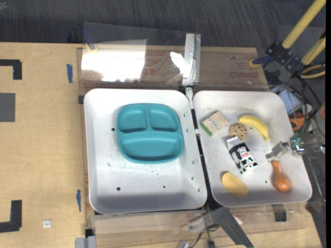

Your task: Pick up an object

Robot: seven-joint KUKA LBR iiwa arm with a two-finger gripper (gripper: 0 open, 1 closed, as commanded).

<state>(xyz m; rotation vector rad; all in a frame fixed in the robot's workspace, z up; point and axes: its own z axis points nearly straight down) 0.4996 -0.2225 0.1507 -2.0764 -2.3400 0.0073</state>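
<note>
An orange pear-shaped plastic toy (281, 179) is laid near the right-hand white bin's (258, 99) near right corner. Its long axis runs near-to-far, with the narrow neck pointed away. The grey gripper (277, 150) is seen just beyond the neck, and whether it is open or closed cannot be told.

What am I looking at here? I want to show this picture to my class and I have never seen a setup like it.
This is one camera fixed above a workbench, looking down at a slant. On the bench sit two shallow white bins side by side. The left bin holds a teal divided plate. The right bin holds small toys: a banana, a round cookie, a patterned square block, a small black-and-white carton, a yellow lemon-like piece and an orange pear-shaped piece. A robot arm reaches in from the right edge; its two-finger gripper sits low over the right bin, near the orange piece. Nothing can be seen between its fingers.
</note>
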